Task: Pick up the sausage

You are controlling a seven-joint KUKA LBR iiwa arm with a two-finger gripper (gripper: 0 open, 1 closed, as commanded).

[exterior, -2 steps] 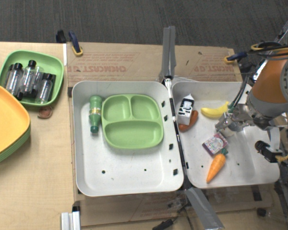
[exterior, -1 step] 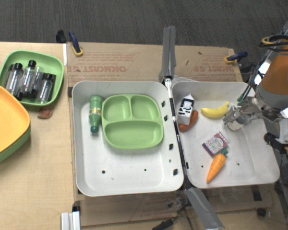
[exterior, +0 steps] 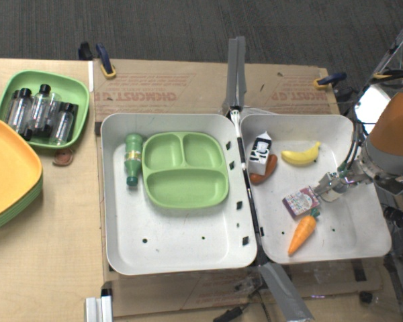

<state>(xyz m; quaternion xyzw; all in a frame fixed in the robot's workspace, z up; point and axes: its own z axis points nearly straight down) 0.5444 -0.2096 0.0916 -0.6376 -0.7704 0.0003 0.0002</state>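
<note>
Camera view, contents as seen. Right bin: sausage, reddish brown, lying near the bin's left wall, touching the lower edge of a small black-and-white carton; banana to the carton's right; pink-purple packet near the middle; carrot just below the packet. Pincer: low over the bin, just right of the packet, well apart from the sausage; whether open or closed cannot be told. Left bin: green divided plate; green bottle beside its left edge. Counter, far left: green tray of vials; stacked orange plates.
</note>
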